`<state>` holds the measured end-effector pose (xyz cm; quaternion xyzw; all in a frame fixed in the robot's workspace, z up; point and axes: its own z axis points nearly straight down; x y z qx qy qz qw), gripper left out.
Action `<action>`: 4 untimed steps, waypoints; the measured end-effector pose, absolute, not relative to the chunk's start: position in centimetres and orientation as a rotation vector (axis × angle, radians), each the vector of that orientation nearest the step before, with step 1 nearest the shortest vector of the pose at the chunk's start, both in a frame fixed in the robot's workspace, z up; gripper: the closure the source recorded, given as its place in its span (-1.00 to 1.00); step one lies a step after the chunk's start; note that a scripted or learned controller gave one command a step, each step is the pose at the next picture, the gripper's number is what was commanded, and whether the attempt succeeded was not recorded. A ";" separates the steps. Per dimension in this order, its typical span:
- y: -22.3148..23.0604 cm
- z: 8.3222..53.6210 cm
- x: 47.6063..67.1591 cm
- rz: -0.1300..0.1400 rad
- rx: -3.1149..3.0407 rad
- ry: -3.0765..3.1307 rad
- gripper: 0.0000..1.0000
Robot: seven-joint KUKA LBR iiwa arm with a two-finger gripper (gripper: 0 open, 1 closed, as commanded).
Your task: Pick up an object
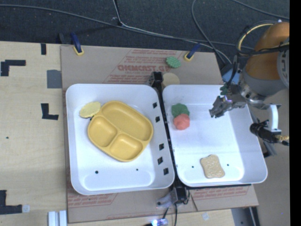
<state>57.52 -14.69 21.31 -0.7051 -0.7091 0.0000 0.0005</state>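
Gripper (pixel 220 108) sits over the right bin (pixel 244 140), at about 1 o'clock of its floor, near the top edge. Can't tell finger state; nothing visibly held.

Candidates in the right bin:
- Red lump (pixel 182 122) at 10 o'clock, touching the green piece (pixel 179 110) just above it. Both close to the divider wall.
- Toast (pixel 212 166) at 6 o'clock, lying flat, well apart from everything else.

Left bin (pixel 75 140): yellow tray (pixel 120 130) in the centre, pale yellow piece (pixel 90 109) at its 10 o'clock, touching the rim. A green waffle-like bit (pixel 173 61) lies outside the bins on the cardboard at 12 o'clock.

Handling, my read: all look like light plastic or foam play food, stiff enough, not fragile. The red lump is the best target: rounded, stands proud of the floor, nearest the gripper. Pinch across its width, jaws aligned so one finger doesn't jam against the green piece; approach from the 3 o'clock side. Smooth rounded surface may squirt out if the grip lands high, so go low on the body.

Toast is thin and flat, hard to get fingers under; edge pinch only. The tray is wide, so a rim grip only, and likely to tilt.
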 end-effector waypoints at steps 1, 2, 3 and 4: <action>-9.4 22.0 58.1 -0.002 -2.213 -2.228 1.00; -4.1 22.7 58.9 -0.001 -2.212 -2.228 1.00; 1.0 21.5 60.5 0.001 -2.213 -2.227 1.00; 6.2 22.7 62.4 -0.003 -2.213 -2.228 1.00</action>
